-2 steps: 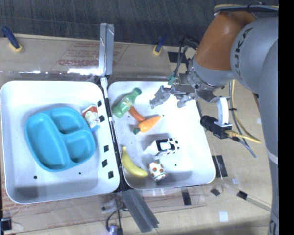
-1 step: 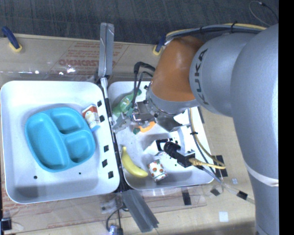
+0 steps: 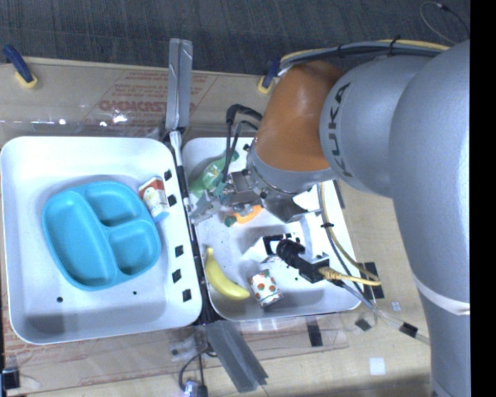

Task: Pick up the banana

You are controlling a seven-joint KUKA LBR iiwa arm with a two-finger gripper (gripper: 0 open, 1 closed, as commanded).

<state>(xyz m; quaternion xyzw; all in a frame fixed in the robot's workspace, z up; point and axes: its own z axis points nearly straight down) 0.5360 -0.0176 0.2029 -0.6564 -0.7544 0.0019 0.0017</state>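
Yellow banana [image 3: 221, 278], blue divided tray [image 3: 102, 234], white bins [image 3: 25, 304].

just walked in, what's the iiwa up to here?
It's meant to pick up the banana, and that hasn't happened yet. The banana lies at the near left of the right bin, beside a small spotted cup. The arm reaches in over the same bin's far half, above a green item and an orange piece. The left bin holds a blue divided tray with a small bottle at its edge.
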